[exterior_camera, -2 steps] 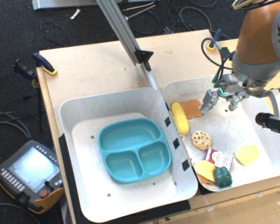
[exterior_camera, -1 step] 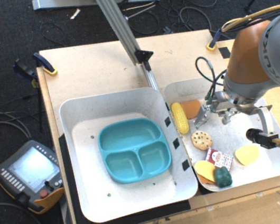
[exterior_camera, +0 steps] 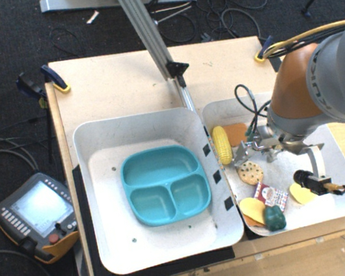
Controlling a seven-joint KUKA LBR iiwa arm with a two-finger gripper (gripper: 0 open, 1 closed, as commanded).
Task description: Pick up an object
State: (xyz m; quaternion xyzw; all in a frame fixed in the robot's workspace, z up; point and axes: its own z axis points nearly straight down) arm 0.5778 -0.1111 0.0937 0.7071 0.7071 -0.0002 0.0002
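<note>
The right bin (exterior_camera: 342,157) holds several small items. A yellow corn cob (exterior_camera: 222,144) lies at its left side, next to an orange piece (exterior_camera: 236,132). Below them sit a chocolate-chip cookie (exterior_camera: 250,172), a red and white packet (exterior_camera: 274,197), a yellow wedge (exterior_camera: 251,210) and a dark green piece (exterior_camera: 274,218). A yellow round piece (exterior_camera: 301,194) lies further right. My gripper (exterior_camera: 249,151) is low in this bin, just above the cookie and right of the corn. Nothing is visibly held in it.
The left bin (exterior_camera: 97,180) holds a teal divided plate (exterior_camera: 165,185). A metal pole (exterior_camera: 148,32) slants down to the wall between the bins. Black cables loop around the wrist (exterior_camera: 250,110). A teach pendant (exterior_camera: 36,217) lies on the floor at left.
</note>
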